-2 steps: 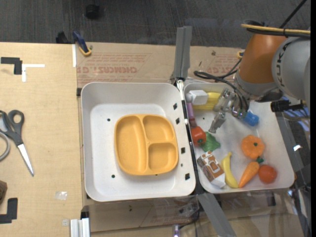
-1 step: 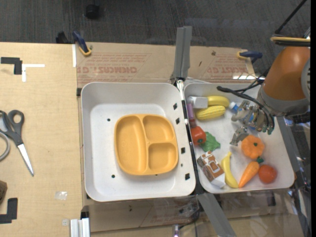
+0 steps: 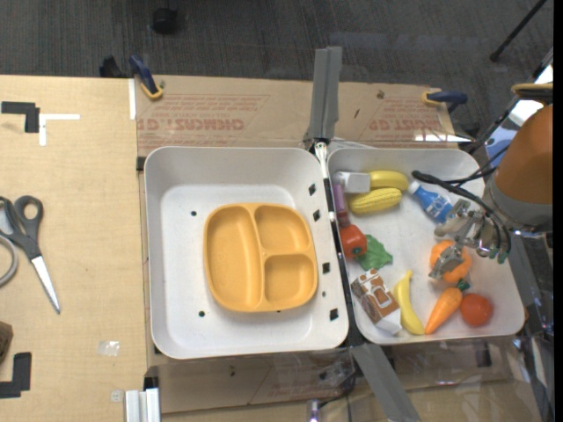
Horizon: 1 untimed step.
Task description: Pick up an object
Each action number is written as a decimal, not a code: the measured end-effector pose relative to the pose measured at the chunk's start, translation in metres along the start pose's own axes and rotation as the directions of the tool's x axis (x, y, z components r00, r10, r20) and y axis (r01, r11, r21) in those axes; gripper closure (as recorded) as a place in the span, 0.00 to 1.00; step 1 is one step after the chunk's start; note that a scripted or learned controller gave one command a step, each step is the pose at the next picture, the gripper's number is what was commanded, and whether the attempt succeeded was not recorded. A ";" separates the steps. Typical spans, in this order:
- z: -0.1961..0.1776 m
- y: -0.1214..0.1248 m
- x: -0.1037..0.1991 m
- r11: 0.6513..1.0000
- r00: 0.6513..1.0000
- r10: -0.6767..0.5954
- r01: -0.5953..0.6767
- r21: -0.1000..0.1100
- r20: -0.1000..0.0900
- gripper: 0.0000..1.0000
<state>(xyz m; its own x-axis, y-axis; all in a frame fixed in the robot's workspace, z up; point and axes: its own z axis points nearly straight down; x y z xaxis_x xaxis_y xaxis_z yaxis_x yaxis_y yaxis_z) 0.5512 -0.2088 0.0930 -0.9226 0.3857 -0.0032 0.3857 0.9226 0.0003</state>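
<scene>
Orange point(image 3: 457, 269) in the right bin point(image 3: 400, 152) looks like the target, since the claw point(image 3: 453, 255) sits right on top of it, near the bin's right side. Honestly can't tell if the claw is wide or narrow from up here, the metal bits blur into the fruit, so no way I'd call it a grab. Main worry: it's a round thing and if the claw is off-centre it just squirts out sideways. And there's nowhere nice for it to go, because the carrot point(image 3: 442, 310) lies just below it and the tomato point(image 3: 476, 309) is just beside that, so a nudge probably shoves the whole bunch toward the bin's front wall. Blue bottle point(image 3: 432, 202) sits up and left of the claw, near enough that the wrist could clip it on the way up, I reckon. Further out the banana point(image 3: 407, 303), the brown box point(image 3: 375, 294), the green leafy thing point(image 3: 376, 254), the corn point(image 3: 376, 201) seem safe. Left bin point(image 3: 167, 262) with the yellow tray point(image 3: 260, 257) is well apart, no trouble there. Scissors point(image 3: 33, 249) on the bench don't matter.
</scene>
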 end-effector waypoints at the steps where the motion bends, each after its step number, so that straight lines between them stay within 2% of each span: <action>1: -0.010 0.002 -0.001 1.000 1.000 -0.004 0.004 -0.001 0.004 1.00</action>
<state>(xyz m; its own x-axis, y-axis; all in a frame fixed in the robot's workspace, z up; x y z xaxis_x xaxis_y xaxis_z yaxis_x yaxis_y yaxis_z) 0.5530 -0.2073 0.1028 -0.9240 0.3823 -0.0068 0.3823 0.9240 0.0014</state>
